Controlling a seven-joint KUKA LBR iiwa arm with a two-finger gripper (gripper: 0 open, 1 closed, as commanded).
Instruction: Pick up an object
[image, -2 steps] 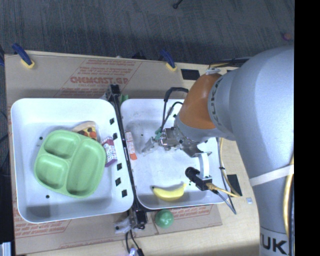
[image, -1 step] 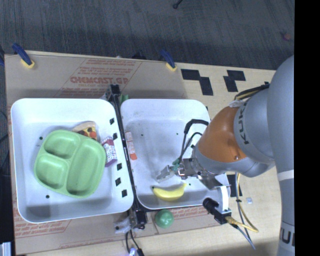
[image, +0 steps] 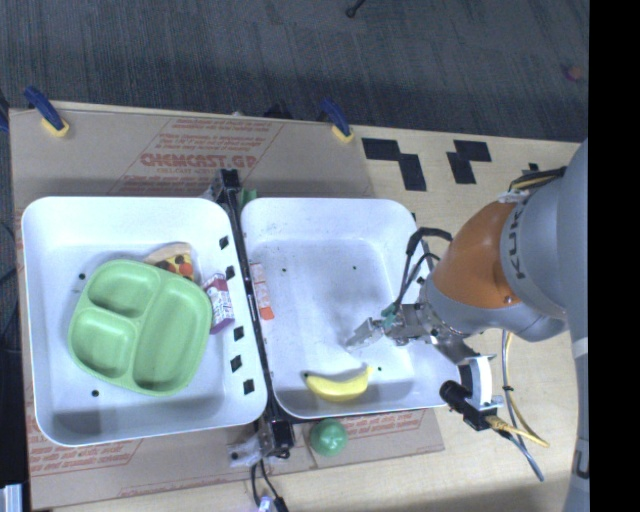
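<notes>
Right bin: one banana, lying flat against the near wall, ungrasped. Gripper hangs low just above and beside it; whether the jaws are apart or together cannot be told. Left bin: green divided plate, small packets. Step in hand, likely: approach. Next move: settle over the banana and close.

Cardboard under both bins, w/ blue clamps upper left & top center; black marks upper right.
</notes>
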